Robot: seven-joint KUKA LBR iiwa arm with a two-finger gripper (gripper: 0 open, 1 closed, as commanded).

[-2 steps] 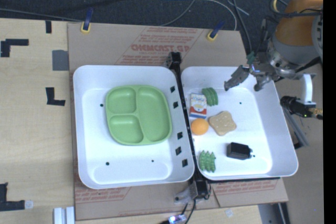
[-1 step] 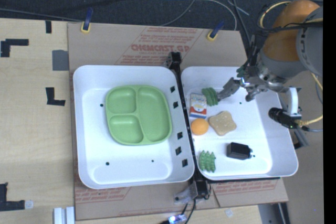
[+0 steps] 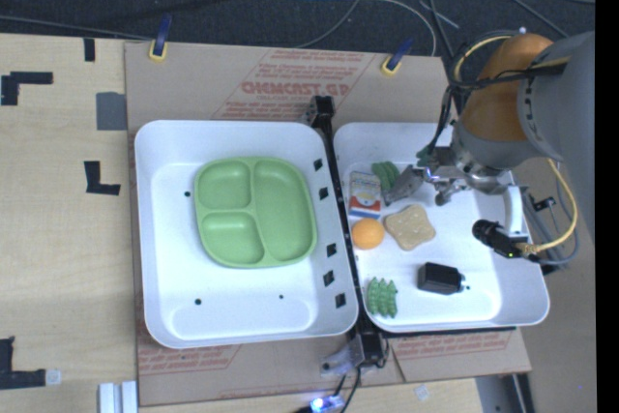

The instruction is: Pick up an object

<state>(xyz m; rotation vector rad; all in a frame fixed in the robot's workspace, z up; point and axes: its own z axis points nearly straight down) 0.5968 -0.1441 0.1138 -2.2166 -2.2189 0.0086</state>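
Gripper (image 3: 418, 181) fingers seem spread apart, with nothing between them, hanging low over the far part of the right white bin (image 3: 522, 309); I judge it is positioned to come down on one of the small objects under it. Going from the left, the left shallow white plastic bin (image 3: 160, 208) holds a light green plastic plate with three compartments (image 3: 255, 211), smooth and rounded, lying flat in the middle. In the right bin, near the dividing wall, lies a small white and red carton (image 3: 364, 191), and nearer to the viewer a round orange ball (image 3: 368, 235) and a ribbed green piece (image 3: 382, 296). A dark green ribbed object (image 3: 386, 175) rests just beside the fingers. A beige toast-shaped slice (image 3: 409, 226), with matte surface, lies near the ball. A black blocky object (image 3: 440, 279) sits more to the right. Any of these may be the target; the dark green one looks closest.
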